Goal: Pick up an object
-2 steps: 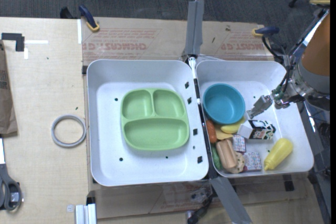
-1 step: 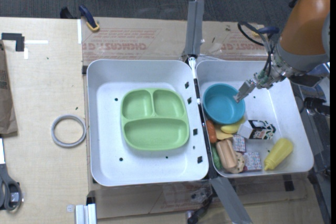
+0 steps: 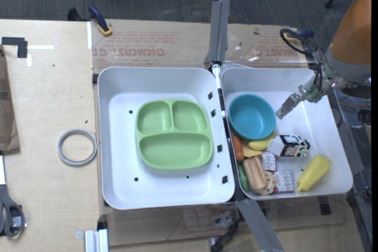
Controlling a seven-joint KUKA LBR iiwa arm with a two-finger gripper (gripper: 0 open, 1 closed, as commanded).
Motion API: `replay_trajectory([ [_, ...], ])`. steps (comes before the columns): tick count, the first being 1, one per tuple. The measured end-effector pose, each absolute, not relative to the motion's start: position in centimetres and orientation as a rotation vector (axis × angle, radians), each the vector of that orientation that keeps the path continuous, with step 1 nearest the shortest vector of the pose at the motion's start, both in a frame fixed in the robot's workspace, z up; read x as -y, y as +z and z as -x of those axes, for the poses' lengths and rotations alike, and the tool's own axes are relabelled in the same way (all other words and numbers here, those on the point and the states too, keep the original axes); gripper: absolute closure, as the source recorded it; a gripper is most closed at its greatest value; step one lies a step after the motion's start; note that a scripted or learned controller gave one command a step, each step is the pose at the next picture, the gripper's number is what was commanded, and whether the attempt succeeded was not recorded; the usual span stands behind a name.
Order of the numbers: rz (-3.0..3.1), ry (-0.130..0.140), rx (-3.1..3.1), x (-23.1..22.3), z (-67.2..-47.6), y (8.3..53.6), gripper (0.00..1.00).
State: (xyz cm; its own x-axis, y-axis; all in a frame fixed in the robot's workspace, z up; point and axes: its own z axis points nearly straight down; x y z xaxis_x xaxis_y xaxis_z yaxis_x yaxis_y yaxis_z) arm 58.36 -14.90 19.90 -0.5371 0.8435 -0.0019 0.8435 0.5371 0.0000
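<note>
You've got the green divided plate (image 3: 174, 134) sitting alone in the bin well left of your pincer (image 3: 287, 107), and the blue bowl (image 3: 252, 116) just left of it, nearly touching. The yellow bottle (image 3: 313, 173) and small carton (image 3: 292, 146) lie below it. Pincer's carrying nothing (can't tell how wide it's set), so the pick is all still ahead.

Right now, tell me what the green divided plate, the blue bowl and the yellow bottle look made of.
Green divided plate: probably matte moulded plastic, uniform colour, soft rounded ridges.
Blue bowl: likely smooth plastic, even colour, faint sheen.
Yellow bottle: seemingly plastic toy, solid colour, slight gloss; unclear whether soft or rigid.
</note>
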Motion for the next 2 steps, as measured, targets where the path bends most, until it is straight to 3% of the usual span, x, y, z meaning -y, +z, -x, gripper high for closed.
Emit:
replay_trajectory([
  [1,-1.717,-0.001,-2.631,13.5,-58.9,10.4,0.00],
  [2,-1.674,-0.001,-2.655,18.0,-58.7,23.2,0.00],
])
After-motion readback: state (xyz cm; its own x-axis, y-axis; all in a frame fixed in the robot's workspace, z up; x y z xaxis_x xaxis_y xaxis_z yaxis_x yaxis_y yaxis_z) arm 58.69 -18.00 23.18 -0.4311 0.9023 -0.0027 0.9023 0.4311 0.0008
